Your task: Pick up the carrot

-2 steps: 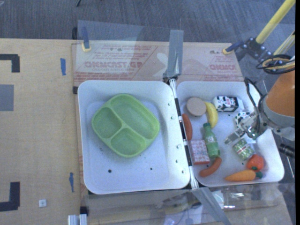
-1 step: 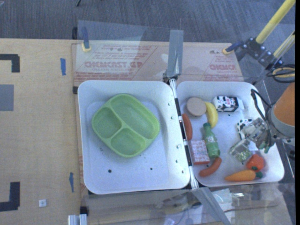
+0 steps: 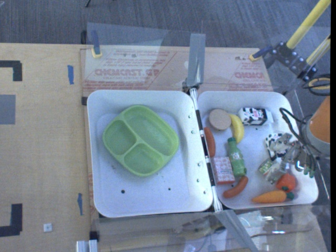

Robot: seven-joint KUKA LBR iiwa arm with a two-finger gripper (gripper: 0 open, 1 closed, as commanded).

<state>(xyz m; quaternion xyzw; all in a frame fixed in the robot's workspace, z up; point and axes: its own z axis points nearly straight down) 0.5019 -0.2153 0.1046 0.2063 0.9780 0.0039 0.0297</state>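
The carrot (image 3: 269,197) is orange with a green stub at its right end. It lies flat near the front right corner of the right bin (image 3: 262,100). My gripper (image 3: 286,159) hangs over the right side of that bin, just behind and above the carrot. The arm's orange band shows at the frame's right edge. Nothing is visibly held. A round orange-red toy vegetable (image 3: 286,181) sits between the gripper and the carrot, touching the carrot's green end.
The right bin also holds a banana (image 3: 237,127), a brown disc (image 3: 220,119), a black-and-white carton (image 3: 253,115), a green bottle (image 3: 236,156), a pink box (image 3: 223,169) and two sausages (image 3: 235,187). In the left bin lies a green divided plate (image 3: 140,139).
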